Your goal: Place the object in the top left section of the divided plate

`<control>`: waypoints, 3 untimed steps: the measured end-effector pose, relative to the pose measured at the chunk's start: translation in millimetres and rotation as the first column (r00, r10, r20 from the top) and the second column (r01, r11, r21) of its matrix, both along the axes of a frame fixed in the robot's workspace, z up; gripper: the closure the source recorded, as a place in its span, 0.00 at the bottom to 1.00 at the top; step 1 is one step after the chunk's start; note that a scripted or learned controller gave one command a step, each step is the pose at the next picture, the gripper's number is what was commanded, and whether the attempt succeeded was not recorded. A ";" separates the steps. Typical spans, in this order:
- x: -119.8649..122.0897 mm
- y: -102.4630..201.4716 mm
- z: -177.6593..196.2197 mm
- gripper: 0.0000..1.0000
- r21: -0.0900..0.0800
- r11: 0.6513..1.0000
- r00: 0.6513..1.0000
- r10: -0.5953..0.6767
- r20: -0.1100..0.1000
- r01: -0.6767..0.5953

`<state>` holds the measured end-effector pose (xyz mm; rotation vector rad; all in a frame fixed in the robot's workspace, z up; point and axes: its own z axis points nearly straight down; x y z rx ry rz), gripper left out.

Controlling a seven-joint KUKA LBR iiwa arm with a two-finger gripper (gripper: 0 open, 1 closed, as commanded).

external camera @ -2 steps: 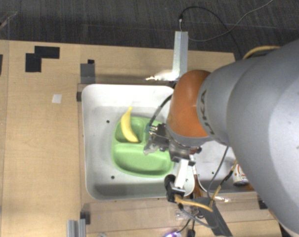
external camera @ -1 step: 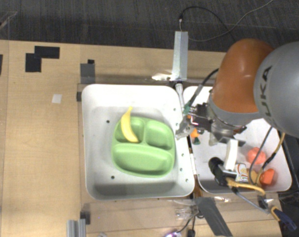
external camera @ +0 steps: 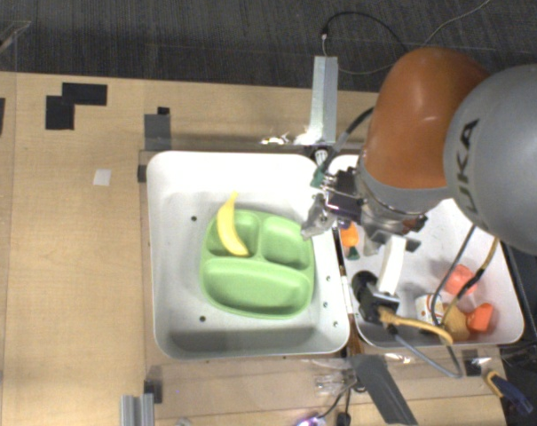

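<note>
Since the banana already lies tilted in the top left section of the green divided plate, half over its rim, I judge any bump could tip it out, and I cannot tell the gripper state.

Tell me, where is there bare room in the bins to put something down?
In the left bin, bare floor runs between its left wall and the green divided plate, and along the front below the plate. The plate's top right section and big lower section are bare; a banana fills the top left. The right bin is crowded.
</note>
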<state>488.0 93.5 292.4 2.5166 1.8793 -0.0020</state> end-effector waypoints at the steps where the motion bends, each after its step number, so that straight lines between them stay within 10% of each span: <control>1: 1.8 0.8 8.0 1.00 -0.002 1.000 1.000 0.008 -0.002 -0.008; 2: -0.5 1.7 -49.4 1.00 0.000 0.979 0.979 -0.204 -0.002 0.204; 3: 28.0 -73.2 16.1 1.00 0.000 1.000 1.000 -0.008 0.001 0.008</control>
